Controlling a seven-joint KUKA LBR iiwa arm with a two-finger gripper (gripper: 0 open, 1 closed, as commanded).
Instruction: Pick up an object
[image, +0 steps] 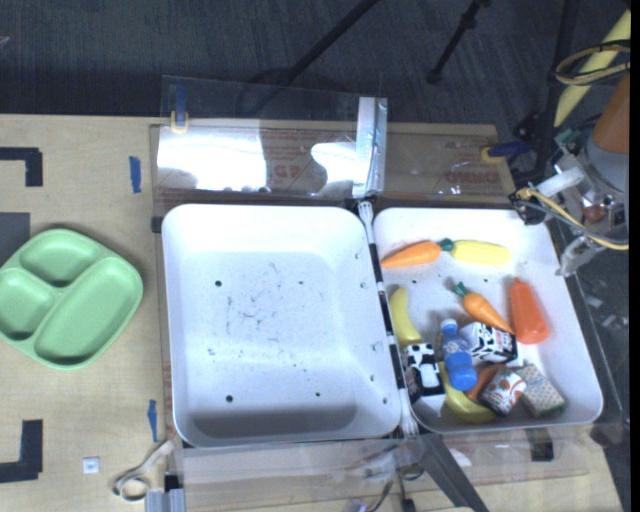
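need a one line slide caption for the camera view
Right bin crowded with toy food, carrots and a banana among them; left bin beside it, green divided plate on the bench.

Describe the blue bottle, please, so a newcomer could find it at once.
Look in the right bin, in the pile at its near end. The bottle lies between the cow-print toy and a banana; it is the sole blue item there.
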